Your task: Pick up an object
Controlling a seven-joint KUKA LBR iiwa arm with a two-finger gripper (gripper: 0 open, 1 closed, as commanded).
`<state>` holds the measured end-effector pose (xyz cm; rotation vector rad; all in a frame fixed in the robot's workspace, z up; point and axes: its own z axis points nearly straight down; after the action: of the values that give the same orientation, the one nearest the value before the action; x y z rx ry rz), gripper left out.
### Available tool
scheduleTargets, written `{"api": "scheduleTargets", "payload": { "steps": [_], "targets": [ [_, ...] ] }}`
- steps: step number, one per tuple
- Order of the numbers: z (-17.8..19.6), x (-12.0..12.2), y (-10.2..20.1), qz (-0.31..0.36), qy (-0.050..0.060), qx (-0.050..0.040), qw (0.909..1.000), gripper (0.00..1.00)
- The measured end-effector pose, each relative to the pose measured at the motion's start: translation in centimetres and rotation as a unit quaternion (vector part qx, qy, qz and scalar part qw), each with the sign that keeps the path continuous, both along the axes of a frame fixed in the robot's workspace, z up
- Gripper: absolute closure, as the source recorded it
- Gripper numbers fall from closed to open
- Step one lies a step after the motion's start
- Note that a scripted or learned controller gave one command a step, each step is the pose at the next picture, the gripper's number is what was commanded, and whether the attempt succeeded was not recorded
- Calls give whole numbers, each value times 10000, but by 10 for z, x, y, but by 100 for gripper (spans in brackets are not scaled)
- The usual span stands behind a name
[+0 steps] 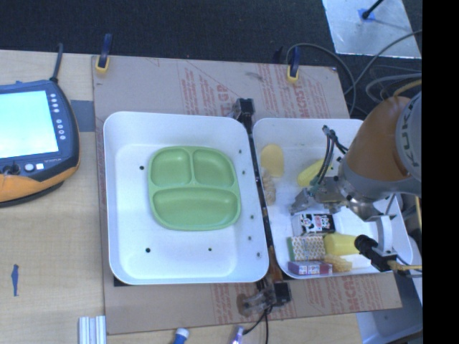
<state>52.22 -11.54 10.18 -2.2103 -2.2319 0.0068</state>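
Claw (310, 201) sits low in the right white plastic bin (287, 131), finger state can't tell. Small black-and-white printed carton (316, 223) lies just below the claw: looks light and stiff, best pinched across its short sides.
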Motion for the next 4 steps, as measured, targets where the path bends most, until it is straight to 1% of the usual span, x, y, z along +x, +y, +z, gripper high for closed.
{"api": "scheduleTargets", "payload": {
  "steps": [1,2,3,4],
  "targets": [
    [-8,-19,12,-19,-67,-13,10000,0],
    [3,-17,12,5,-88,-19,10000,100],
    [3,-17,12,5,-84,-19,10000,0],
    [32,73,-14,-33,-16,13,10000,0]
  ]
}}
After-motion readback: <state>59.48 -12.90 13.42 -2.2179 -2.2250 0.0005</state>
